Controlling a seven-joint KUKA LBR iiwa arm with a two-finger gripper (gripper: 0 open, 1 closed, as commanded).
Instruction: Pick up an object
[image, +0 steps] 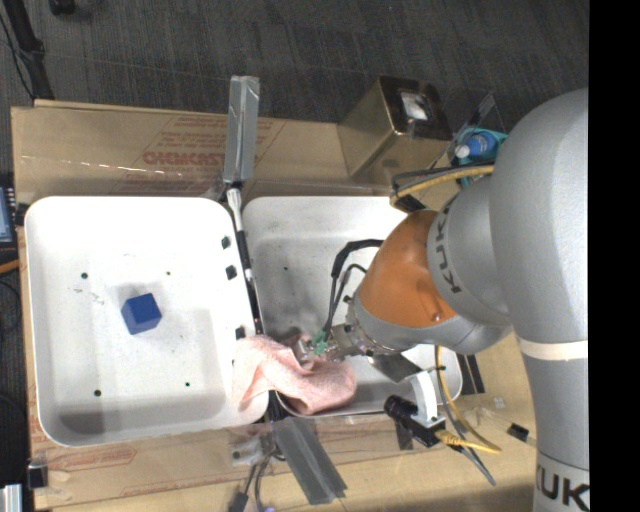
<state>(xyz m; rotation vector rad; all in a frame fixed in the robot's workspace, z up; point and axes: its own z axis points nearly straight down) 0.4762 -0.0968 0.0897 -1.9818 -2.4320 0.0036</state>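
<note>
Under the jaws: pink cloth (300, 375), draped over the right bin (300, 225) near corner.
Gripper (318, 347): down at cloth; grip state cannot be told.
Far left: blue cube (142, 312).
Progress: nothing lifted; grasp unconfirmed.

I count two bins, the left bin (60, 300) and the right bin (300, 230). One cube (141, 312) sits in the left bin. One cloth (290, 376) drapes over the divider beside it. One arm (520, 250) reaches in.

Block (141, 312) in left bin (60, 240); cloth (290, 375) straddling the bins' divider.
</note>
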